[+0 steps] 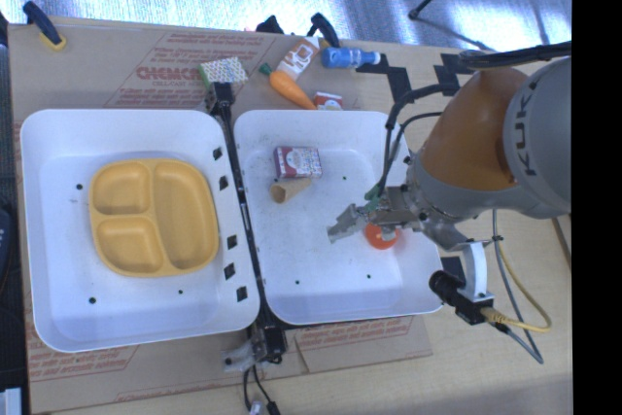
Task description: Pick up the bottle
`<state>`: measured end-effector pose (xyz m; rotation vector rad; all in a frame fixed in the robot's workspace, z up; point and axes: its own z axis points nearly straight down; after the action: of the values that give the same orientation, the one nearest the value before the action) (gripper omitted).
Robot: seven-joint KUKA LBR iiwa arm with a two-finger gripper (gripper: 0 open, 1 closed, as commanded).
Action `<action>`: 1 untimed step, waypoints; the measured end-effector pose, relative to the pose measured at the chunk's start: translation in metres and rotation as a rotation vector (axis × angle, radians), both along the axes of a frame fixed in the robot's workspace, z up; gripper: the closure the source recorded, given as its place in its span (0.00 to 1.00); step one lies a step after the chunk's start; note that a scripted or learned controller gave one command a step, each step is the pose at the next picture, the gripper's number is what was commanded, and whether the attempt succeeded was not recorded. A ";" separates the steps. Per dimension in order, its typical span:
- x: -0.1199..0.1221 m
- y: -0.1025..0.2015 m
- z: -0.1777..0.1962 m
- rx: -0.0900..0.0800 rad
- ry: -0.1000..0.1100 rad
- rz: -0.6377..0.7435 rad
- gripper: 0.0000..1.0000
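Note:
A blue bottle [342,58] lies on its side on the cardboard beyond the right bin's far rim. A white and orange bottle [297,60] lies just left of it. My gripper [342,223] is low inside the right bin [321,301], in its right half and pointing left, well away from both bottles. A small red round object [381,238] lies on the bin floor right beside the gripper's body, partly hidden by it. Nothing shows between the gripper's tips.
In the right bin lie a red and white carton [296,161] and a small cone [290,190]. A carrot [291,89] and a small red box [328,99] lie by the far rim. The left bin [58,306] holds a yellow divided tray [154,215].

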<state>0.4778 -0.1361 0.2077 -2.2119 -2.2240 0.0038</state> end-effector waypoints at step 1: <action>0.026 0.029 -0.116 -0.001 -0.001 -0.125 0.00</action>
<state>0.5035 -0.1073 0.0912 -2.3474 -2.0821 0.0031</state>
